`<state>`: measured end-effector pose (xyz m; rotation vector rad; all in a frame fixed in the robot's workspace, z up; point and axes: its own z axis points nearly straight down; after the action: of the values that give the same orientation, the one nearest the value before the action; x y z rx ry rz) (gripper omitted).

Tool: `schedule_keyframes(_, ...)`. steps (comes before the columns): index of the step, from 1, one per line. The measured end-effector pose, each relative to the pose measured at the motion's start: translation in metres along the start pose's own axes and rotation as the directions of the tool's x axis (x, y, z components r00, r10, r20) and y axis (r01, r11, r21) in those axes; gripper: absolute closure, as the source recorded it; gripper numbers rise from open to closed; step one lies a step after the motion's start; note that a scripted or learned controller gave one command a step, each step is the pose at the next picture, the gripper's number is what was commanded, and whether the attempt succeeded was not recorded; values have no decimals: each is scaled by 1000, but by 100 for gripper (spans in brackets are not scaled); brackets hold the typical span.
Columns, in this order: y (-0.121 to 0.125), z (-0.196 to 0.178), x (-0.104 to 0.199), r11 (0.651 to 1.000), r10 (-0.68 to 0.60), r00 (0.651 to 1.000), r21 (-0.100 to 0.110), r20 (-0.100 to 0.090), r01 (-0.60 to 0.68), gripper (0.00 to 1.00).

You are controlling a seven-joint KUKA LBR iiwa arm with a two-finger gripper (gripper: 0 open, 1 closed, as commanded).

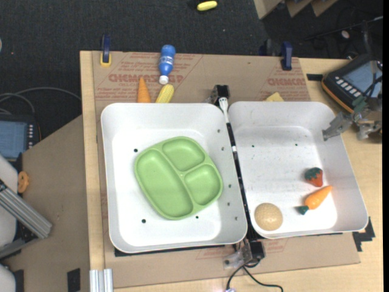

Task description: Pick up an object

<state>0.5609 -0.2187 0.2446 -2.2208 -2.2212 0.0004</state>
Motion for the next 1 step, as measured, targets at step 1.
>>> schedule_keyframes(1, -29, 148, 0, 1000, -3, 1000, -4, -1, 3, 0)
